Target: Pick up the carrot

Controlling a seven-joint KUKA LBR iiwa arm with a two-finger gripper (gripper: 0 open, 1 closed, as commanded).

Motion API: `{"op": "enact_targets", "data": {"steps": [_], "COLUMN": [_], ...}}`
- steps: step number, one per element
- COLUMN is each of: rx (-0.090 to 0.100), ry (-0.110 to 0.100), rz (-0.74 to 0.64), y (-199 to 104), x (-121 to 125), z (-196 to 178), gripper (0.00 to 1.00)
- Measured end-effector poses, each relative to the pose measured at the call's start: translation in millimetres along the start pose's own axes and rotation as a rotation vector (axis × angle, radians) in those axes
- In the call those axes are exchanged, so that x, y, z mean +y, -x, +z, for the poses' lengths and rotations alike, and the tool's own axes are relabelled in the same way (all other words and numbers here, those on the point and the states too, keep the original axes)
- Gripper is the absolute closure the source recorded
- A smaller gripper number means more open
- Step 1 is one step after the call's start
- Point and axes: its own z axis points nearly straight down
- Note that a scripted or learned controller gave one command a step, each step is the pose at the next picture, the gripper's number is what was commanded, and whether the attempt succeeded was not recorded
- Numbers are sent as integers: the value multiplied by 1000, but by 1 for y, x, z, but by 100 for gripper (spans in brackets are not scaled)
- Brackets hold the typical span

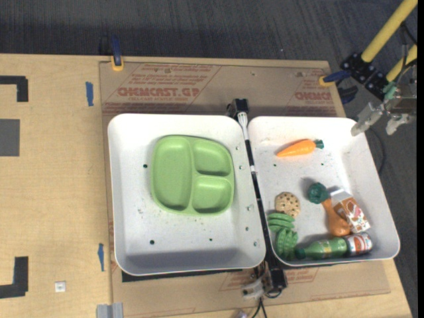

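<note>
Two shallow white bins side by side on a bench, viewed from above. Carrot [296,148] lying on its side in the upper part of the right bin [371,171], orange tip toward the frame's left, well apart from the toy foods crowded in the lower right. Green divided plate [193,173] centred in the left bin [126,191]. Gripper [385,115] at the right edge, apparently staged just outside the bin; cannot tell its state. Carrot untouched.
</note>
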Motion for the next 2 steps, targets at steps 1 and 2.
{"op": "enact_targets", "data": {"steps": [1,2], "rx": [1,-1], "ry": [-1,2], "rz": [54,-153], "y": [-73,-74], "x": [54,57], "z": [89,169], "gripper": [0,0]}}
